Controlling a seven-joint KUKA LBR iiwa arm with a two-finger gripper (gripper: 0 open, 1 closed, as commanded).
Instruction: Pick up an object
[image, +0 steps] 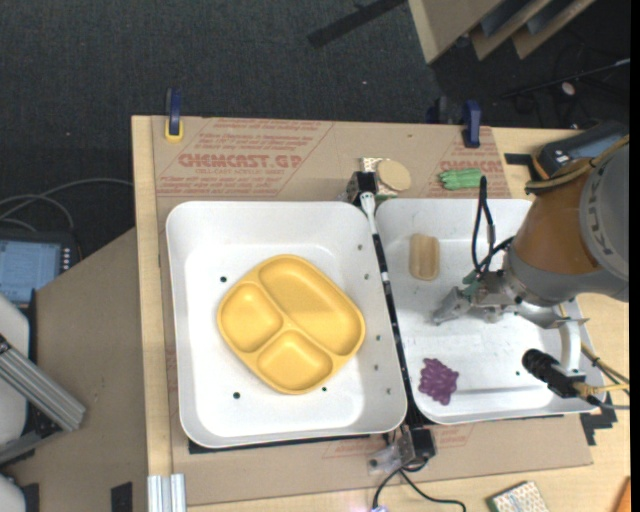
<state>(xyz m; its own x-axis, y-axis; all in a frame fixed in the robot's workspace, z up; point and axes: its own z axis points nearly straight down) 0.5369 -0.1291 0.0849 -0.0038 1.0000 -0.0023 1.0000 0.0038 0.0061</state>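
Note:
In the right bin (500, 400), a tan block (425, 257) lies near the back left and a purple bunch of grapes (437, 380) lies near the front left. My gripper (452, 306) hangs low over the middle of this bin, between the two, and nothing shows in it. It is below and to the right of the tan block and above the grapes. A yellow divided plate (290, 322) rests in the middle of the left bin (195, 250).
The grey arm with its orange band (555, 235) covers the right bin's right side. On the bench behind the bins lie a small green object (460, 180) and a round tan disc (394, 177). Blue clamps (174, 112) hold the board's back edge.

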